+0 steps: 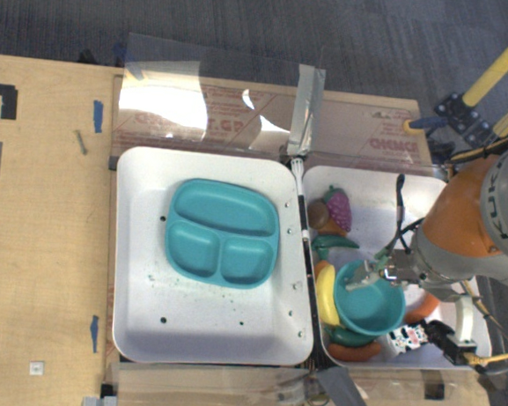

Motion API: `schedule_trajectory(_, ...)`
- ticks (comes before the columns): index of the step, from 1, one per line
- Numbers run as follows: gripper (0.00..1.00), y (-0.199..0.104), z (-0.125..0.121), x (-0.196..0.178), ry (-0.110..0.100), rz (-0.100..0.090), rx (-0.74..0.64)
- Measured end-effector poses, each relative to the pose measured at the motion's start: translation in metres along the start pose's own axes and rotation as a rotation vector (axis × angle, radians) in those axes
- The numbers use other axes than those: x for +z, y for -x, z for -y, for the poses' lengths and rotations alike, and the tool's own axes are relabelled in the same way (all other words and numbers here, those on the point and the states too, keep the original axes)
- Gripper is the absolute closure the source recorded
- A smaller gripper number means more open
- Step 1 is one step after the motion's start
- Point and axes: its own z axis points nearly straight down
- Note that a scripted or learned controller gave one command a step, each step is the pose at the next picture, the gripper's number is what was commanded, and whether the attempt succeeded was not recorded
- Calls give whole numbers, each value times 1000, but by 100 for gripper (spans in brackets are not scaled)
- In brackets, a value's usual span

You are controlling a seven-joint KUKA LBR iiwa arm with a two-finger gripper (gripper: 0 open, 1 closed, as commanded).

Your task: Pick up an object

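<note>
Two shallow white bins logged side by side on a pale wooden bench. Nearest, by the front wall of the right bin: a small white piece with red and black marks, just right of a red-orange rounded item largely covered by a teal bowl. Teal bowl upright, mouth up, sitting atop the clutter in the front half of the right bin and overlapping a yellow banana-shaped toy on its left side. Gripper at the bowl's far rim, on the grey arm reaching in from the right. Jaw state not determinable from this angle; hold on the bowl not confirmed. Further back in the same bin: a green item, then a brown rounded piece touching a purple grape cluster, close to the wall between the bins. In the left bin: one teal divided plate, three compartments, lying flat and roughly central, well apart from the gripper. Farthest: a clear plastic sheet behind the bins.
</note>
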Motion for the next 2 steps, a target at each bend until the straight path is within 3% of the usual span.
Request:
schedule_trajectory(1, 0, 28, -81, -107, -5, -2, 81)
schedule_trajectory(2, 0, 97, -56, -21, -19, -12, 99)
